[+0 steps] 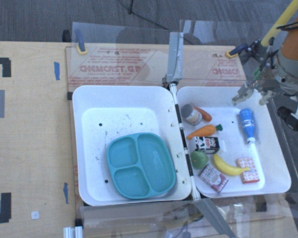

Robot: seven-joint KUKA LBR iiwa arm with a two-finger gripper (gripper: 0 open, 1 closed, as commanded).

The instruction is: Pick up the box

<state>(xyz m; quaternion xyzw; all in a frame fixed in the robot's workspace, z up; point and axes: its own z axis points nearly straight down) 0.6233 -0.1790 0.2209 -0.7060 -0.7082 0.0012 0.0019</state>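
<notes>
Fingers (238,97) of the gripper (250,97) are spread apart with nothing between them, one tip at the left and one at the right, both above the far rim of the right bin (283,180). Gripper and wrist hang at the upper right corner of that bin, with the grey arm (290,66) and its orange band rising toward the right edge of the view. Two small boxes lie in the right bin: a pink and white box (248,169) near the front right corner, touching the tip of the banana (229,166), and a red and white box (213,177) at the front, just left of the banana. Both boxes are well apart from the gripper. A blue bottle (247,125) lies lengthwise just below the gripper. A metal can (191,114) stands near the divider, with a small orange vegetable (204,114) against its right side. A carrot (203,131) with a green top lies below the can. A black and white carton (206,144) sits beneath the carrot, and a green round fruit (199,159) lies just below that carton. The left bin (89,103) holds a teal divided plate (140,165) with three compartments, placed toward the front right of that bin.
</notes>
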